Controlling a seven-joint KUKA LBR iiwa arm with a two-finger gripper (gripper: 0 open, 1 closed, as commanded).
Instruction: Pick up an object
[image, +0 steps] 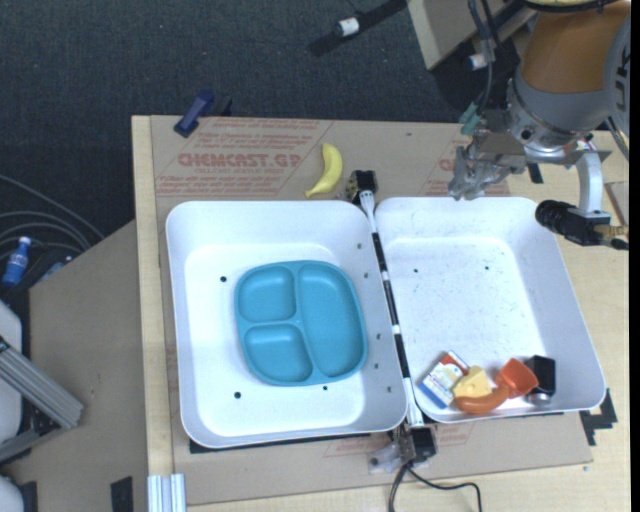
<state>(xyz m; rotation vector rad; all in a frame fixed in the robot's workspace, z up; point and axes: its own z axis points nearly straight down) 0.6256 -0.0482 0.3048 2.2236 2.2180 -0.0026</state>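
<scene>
Looking from my end: nearest things first.
Objects: I see a small heap (487, 381) in the near corner of the right bin (560, 300), with an orange piece (516, 376), a yellow piece (476, 383), a small printed packet (441, 374) and a black item (542, 372) touching one another.
Left bin (200, 300): it holds a blue divided plate (299, 322), lying flat near its middle.
Banana (326, 170): it lies on the surface beyond the left bin's far rim.
Jaws (472, 180): they hang over the right bin's far rim, well apart from the heap; I cannot tell whether they are apart or together.
</scene>
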